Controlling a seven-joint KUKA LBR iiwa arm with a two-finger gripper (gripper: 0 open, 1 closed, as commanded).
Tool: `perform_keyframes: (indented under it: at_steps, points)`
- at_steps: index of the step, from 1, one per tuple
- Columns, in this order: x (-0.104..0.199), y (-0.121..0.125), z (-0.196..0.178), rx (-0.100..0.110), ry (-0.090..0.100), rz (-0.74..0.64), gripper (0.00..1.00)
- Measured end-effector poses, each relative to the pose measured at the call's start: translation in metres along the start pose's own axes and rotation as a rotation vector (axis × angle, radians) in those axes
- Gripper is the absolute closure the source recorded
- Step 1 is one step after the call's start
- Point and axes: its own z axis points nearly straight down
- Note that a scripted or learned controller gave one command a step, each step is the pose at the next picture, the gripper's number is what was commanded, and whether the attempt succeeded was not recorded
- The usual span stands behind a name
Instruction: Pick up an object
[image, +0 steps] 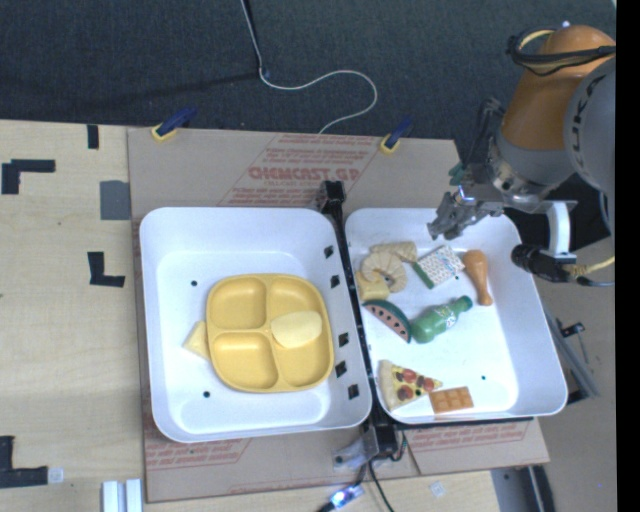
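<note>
My gripper hangs over the far edge of the right bin, just above a small checkered packet. Nothing shows between its fingers. Below it lie a beige croissant-like piece, an orange-brown drumstick, a green bottle, a watermelon slice, a pizza slice and an orange cracker.
The left bin holds a yellow divided plate with a pale yellow piece in one compartment and a yellow wedge beside it. A black divider runs between the bins. The arm's orange band looms at upper right.
</note>
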Motion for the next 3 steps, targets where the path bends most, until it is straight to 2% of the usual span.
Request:
perform_keyframes:
  at_steps: [1, 2, 3]
  points:
    - [0.051, -0.024, 0.01, 0.002, 0.0, 0.0, 1.0]
    - [0.103, -0.025, 0.007, 0.0, 0.0, -0.002, 1.0]
    - [0.11, -0.041, -0.004, 0.001, -0.001, 0.002, 1.0]
